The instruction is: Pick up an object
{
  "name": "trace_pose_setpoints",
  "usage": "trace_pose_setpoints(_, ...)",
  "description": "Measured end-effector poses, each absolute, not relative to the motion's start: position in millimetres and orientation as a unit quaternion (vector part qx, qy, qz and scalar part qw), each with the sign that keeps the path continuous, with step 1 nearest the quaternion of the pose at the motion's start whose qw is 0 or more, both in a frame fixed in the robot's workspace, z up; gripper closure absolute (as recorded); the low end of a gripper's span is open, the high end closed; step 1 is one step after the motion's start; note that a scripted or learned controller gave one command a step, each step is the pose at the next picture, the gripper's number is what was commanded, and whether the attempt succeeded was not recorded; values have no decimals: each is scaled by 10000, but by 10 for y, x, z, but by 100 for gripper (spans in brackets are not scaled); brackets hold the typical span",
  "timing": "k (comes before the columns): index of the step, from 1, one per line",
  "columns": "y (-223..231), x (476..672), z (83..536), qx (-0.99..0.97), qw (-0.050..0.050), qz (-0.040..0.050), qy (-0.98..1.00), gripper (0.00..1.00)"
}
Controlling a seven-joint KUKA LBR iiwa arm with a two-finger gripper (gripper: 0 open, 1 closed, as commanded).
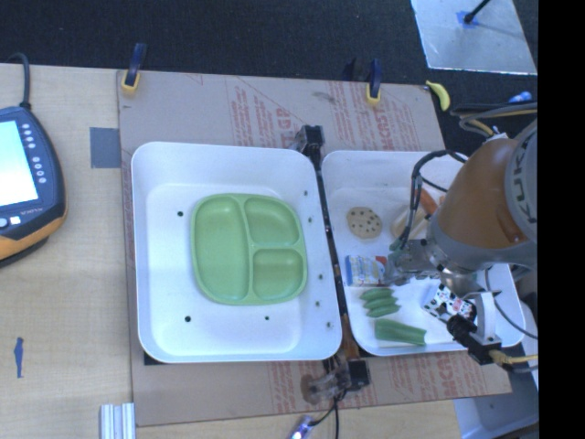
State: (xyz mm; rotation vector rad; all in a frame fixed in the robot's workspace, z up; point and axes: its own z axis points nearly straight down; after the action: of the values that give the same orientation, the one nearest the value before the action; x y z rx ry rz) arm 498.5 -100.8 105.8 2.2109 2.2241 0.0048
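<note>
bench top is seen from above, with a handheld control pad (23, 186) lying at the far left edge on the wood. next to it, the left bin (155, 318) is set on a sheet of cardboard, and a green divided plate (247, 248) is laid flat in its middle, with three compartments facing up. the right bin (343, 176) is placed just beside it, their rims almost touching. in that bin a round speckled cookie (364, 221) is found near the upper left; below it a small blue and white packet (364, 269) is lying, then a green pea pod (377, 301), and a green wedge-shaped piece (399, 333) is resting near the front rim. the gripper (402, 265) is lowered into the right bin, just beside the packet and above the pea pod; whether its jaws are open or closed cannot be told, as they are hidden by the wrist. the grey arm with its orange band (475, 199) is reaching in from the right.
</note>
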Motion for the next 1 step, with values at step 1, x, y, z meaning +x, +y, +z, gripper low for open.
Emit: trace_pose_setpoints(1,-1224,4946,1205,7062,-3,-4,7080,100)
